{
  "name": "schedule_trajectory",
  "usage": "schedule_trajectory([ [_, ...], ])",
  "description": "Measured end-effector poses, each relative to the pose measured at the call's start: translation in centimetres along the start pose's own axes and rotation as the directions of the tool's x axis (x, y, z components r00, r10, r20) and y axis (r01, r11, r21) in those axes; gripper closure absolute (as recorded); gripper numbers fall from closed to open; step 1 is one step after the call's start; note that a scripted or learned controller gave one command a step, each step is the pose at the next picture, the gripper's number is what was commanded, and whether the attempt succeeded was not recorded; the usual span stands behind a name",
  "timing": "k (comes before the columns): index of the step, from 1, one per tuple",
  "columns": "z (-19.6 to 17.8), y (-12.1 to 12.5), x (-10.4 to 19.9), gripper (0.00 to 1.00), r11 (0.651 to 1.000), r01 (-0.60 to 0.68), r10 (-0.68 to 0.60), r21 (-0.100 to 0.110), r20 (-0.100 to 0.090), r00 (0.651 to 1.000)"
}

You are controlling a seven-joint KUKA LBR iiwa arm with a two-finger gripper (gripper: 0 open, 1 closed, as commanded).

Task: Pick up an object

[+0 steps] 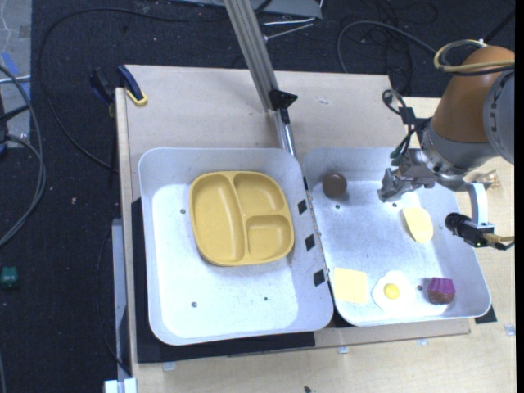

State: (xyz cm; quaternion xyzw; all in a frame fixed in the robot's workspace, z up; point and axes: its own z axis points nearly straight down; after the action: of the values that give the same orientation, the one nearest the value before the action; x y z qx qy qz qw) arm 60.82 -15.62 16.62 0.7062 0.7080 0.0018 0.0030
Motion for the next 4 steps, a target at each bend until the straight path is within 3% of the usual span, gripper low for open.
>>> schedule_trajectory([
  [2, -11.0, 0.3, -1.1, 1.00, 1.000, 0.000, 0.000, -0.001, 0.001, 1.000],
  [4, -8.6, 1.2, 10.5, 1.00, 1.000, 0.007, -0.006, 0.007, -0.004, 1.000],
])
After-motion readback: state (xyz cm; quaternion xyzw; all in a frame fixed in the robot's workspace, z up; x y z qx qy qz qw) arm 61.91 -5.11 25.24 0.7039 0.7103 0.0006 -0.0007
